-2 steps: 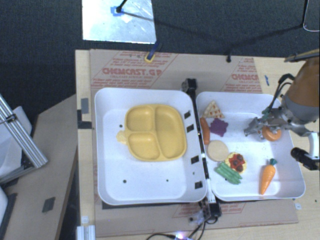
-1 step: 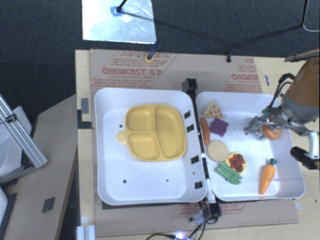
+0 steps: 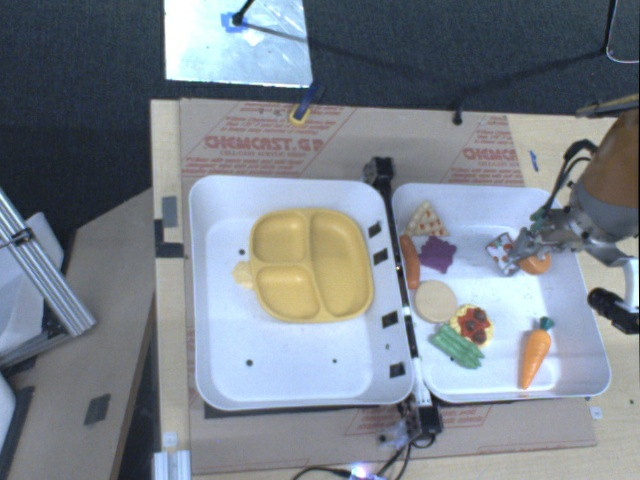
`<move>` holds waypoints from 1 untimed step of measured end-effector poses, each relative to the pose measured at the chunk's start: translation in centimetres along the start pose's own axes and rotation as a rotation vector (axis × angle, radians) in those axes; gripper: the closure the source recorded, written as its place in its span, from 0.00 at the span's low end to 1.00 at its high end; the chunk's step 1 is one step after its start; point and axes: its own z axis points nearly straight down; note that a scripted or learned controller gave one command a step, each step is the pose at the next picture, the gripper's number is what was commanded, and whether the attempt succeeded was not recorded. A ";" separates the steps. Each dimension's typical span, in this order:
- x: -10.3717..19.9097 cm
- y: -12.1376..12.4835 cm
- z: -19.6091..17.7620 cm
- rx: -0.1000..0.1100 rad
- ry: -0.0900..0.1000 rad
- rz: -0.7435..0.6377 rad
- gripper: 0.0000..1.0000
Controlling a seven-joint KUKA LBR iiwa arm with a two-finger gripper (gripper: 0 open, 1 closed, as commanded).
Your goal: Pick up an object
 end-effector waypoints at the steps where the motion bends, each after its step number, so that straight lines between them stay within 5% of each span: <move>1: 0.7 0.9 -5.1 0.027 0.019 -0.004 1.00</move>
